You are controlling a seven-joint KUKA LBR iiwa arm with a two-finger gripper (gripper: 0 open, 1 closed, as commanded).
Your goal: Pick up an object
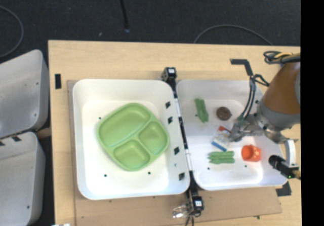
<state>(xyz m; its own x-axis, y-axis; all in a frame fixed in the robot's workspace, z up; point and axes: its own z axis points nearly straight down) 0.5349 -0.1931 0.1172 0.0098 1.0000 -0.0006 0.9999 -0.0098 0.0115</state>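
So the tabletop (116, 58) is pale wood-look laminate with 2 shallow white plastic bins side by side; the left bin (86, 179) has a glossy lime-green divided plate (133, 136), rounded corners, 3 compartments, sitting about in its middle and turned at an angle.

The right bin (202, 182) has all the small stuff; a long dark-green pod-shaped piece (201, 110) lies toward the far edge, a round brownish lump (223, 113) sits just beside it to the right, a flat little packet in red, white and blue (220, 139) lies near the bin's middle, a ribbed green bundle like toy beans (221, 157) lies toward the near edge, and a shiny orange-red chunky object (250, 153) sits near the near right corner.

The gripper (238, 131) is down inside the right bin just to the right of the packet, metal-grey and bony looking; can't tell if it's spread or pinched, it's a blur of dark linkage, and nothing clearly sits between the tips.
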